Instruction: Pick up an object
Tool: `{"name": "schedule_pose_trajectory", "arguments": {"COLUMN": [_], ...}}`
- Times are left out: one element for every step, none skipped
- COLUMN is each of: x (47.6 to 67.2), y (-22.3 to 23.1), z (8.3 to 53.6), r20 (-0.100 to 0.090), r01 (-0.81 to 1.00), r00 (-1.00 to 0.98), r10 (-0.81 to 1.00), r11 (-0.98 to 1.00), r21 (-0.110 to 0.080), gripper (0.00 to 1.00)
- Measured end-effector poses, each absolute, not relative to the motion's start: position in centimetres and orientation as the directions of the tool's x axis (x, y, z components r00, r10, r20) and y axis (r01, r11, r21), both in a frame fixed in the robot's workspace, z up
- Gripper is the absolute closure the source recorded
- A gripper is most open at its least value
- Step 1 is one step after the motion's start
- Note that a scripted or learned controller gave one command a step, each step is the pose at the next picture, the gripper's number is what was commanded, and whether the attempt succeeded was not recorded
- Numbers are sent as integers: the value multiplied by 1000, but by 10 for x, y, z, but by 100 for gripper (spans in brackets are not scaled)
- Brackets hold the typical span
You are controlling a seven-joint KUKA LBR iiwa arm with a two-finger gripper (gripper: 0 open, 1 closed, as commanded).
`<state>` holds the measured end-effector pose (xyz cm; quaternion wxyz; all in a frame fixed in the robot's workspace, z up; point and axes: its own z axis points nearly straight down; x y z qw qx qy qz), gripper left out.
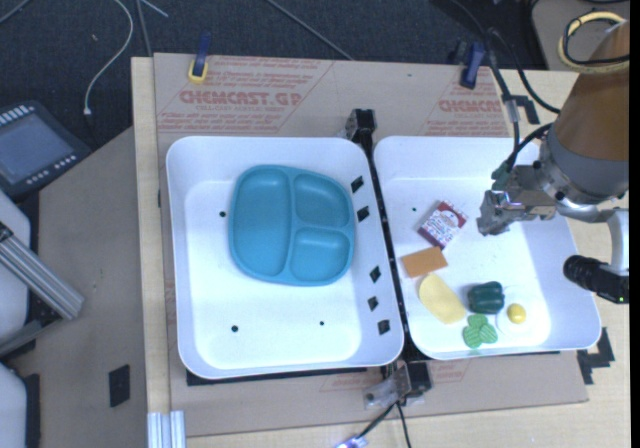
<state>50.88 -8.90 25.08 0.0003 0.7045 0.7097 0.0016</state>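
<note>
hand over right bin, grip state unclear

hand [497, 213] sits above the right bin [560, 176], far-right of the items. can't tell if open or shut, nothing seen in it. red packet [441, 224], orange slab [424, 262], yellow piece [441, 298], dk green obj [486, 297] lie near side. blue tray [292, 225] in left bin [200, 266].

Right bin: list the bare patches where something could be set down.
Right bin: bare along the far wall, above the red packet. Crowded at the near side: orange slab, yellow piece, green items. Left bin: bare floor around the blue tray.
</note>
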Motion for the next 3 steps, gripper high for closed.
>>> {"name": "schedule_pose_trajectory", "arguments": {"x": [529, 538, 549], "y": [-39, 16, 73], "z": [238, 245, 230], "r20": [1, 2, 2], "r01": [1000, 1000, 1000], "r00": [-5, -7, -6], "r10": [1000, 1000, 1000], "r11": [5, 7, 6], "r21": [1, 2, 0], "gripper": [100, 100, 100]}}
